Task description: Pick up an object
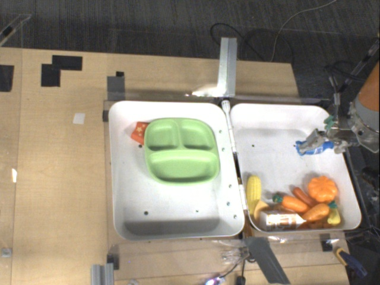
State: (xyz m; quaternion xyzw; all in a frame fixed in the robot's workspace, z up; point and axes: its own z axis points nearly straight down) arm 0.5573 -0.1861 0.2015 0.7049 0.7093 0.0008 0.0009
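My gripper [317, 141] reaches in from the right over the right bin [267, 123], near its right wall. A small blue thing [307, 148] lies right at the gripper's tip, and I cannot tell if it is gripped or just beside it. At the bin's front lie an ear of corn [253, 189], an orange pumpkin [322, 187], two carrots [295, 203], a small bottle [284, 220] and a yellow piece [334, 217].
A green compartment plate [180, 149] rests in the left bin [127, 206], with a red-orange piece [138, 133] poking out at its left edge. A metal post [228, 64] stands behind the seam between the bins.
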